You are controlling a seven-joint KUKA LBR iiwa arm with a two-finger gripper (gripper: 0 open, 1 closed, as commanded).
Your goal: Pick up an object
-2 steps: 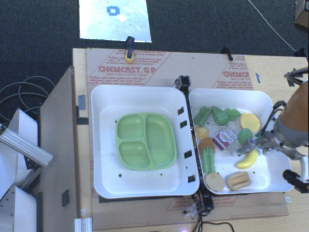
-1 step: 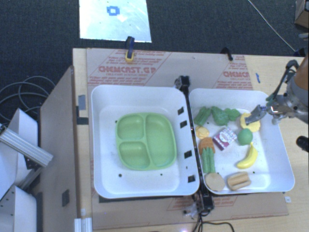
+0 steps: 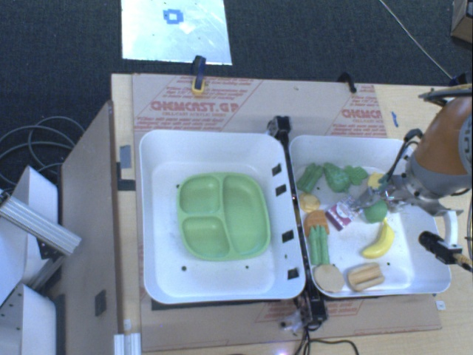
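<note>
Two shallow white bins sit side by side on the table [image 3: 222, 98]. The left bin [image 3: 159, 198] carries a pale green divided plate [image 3: 223, 217] with three compartments, lying flat near its middle. The right bin [image 3: 421, 268] is crowded with toy food: a cluster of dark green vegetable pieces [image 3: 332, 177] near its far wall, a long green piece like asparagus [image 3: 318, 244] along its left side with a small orange piece [image 3: 315, 220] just above it, a round tan piece [image 3: 329, 277] and a bread roll [image 3: 366, 275] at the near edge, and a yellow banana [image 3: 380, 242] between them and the arm. The gripper [image 3: 368, 200] reaches in from the right and hangs low over the middle of this bin, close to a small red and white object [image 3: 341, 215] and a green round piece [image 3: 376, 211] just beside it. How far the gripper is open cannot be told, and nothing can be seen clearly held in it. The neighbours press close on every side.
</note>
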